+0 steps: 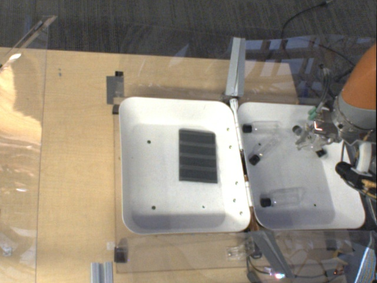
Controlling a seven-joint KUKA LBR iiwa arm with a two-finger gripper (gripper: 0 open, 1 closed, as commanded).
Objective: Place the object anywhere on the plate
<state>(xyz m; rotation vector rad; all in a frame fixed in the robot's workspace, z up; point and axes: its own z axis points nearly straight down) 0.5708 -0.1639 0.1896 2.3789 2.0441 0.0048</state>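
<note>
The arm hangs over the right bin's upper right, near clear vials, seemingly to grasp one for the dark plate; gripper state unclear.

I see two bins side by side on the counter. In the left bin a ridged plate lies near the middle. In the right bin lie three bottles: one at the back, one just before it, one near the front.
</note>
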